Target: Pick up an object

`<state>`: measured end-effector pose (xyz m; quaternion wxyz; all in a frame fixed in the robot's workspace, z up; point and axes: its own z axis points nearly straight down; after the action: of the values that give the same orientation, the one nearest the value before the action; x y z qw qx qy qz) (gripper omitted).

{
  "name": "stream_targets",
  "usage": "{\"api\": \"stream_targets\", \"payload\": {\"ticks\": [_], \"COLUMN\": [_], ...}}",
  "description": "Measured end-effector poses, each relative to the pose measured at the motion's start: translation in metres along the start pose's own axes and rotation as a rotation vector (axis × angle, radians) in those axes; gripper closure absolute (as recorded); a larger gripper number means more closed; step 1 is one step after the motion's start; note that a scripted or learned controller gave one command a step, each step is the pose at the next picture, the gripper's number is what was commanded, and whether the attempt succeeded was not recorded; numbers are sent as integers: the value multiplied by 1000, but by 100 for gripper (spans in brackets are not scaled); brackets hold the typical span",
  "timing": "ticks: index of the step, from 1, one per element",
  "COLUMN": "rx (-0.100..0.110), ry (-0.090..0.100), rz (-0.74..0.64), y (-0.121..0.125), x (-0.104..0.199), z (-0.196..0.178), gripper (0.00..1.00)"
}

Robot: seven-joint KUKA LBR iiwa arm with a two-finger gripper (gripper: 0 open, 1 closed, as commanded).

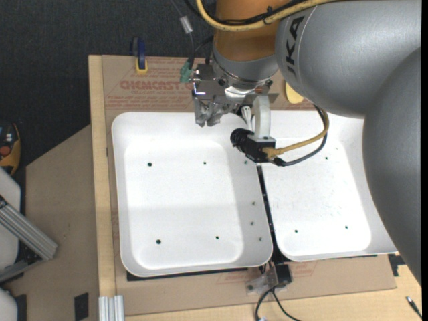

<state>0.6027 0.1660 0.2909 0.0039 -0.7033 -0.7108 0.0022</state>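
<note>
The arm (361, 52) fills the upper right of the frame, its orange band (257, 5) at top centre. Below the band the wrist points down at the far edge of the left bin (180, 206). The gripper (208, 116) hangs there, over the bin's upper rim and a little right of its middle. From this angle I cannot tell whether the gripper is open or closed, and nothing can be seen gripped in it. I cannot tell where an object to pick lies; the gripper's own body hides the bit of bin floor right under it.

A black fitting (245, 140) sits just right of the gripper, above the seam between the bins. A tan cable (304, 147) loops from it across the upper left corner of the right bin (321, 206) and back up to the arm.

The two bins lie side by side, touching along their inner edges, in the centre of the frame. Both show small dark dots on their white floors. They rest on a brown board (100, 179) with red lettering near its top edge. A blue and yellow clamp (140, 54) grips that edge at upper left. A small black clip (275, 276) sits at the board's lower edge, below the seam. A metal rail (27, 231) lies at lower left.
</note>
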Motion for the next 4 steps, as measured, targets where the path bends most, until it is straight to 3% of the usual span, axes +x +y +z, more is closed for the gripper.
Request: {"api": "stream_targets", "payload": {"ticks": [1,2,3,4], "rx": [-15,-15,-15,2], "ry": [-2,-2,-3,-2], "rz": [14,8,15,6], "y": [5,61,64,34], "x": [-42,2,-58,-4], "z": [-39,7,-38,31], "gripper": [100,100,100,100]}}
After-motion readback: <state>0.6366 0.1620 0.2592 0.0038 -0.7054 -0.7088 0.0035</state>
